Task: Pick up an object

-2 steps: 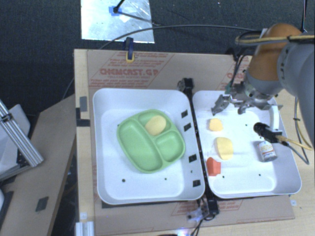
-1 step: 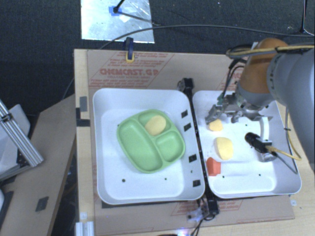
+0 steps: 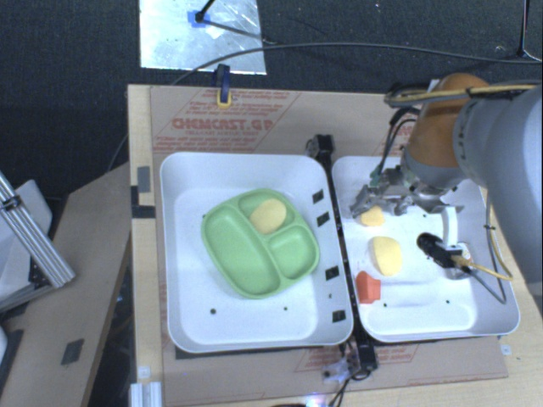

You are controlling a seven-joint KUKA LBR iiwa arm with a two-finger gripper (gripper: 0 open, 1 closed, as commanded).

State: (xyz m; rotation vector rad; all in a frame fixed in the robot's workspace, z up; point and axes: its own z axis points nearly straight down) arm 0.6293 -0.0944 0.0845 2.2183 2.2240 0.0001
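Your gripper point(image 3: 371, 200) hovers low in the right bin point(image 3: 488, 316), just above a small yellow piece point(image 3: 372, 218); whether the jaws are apart cannot be told. Centre over it and descend straight, clear of the larger yellow piece point(image 3: 386, 254).

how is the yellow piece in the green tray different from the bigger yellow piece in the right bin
The yellow piece in the tray sits in a compartment of the green divided tray in the left bin; the bigger yellow piece lies on the right bin's bare floor. The first looks rounder, the second longer. Both are pale yellow and lie apart from the claw.
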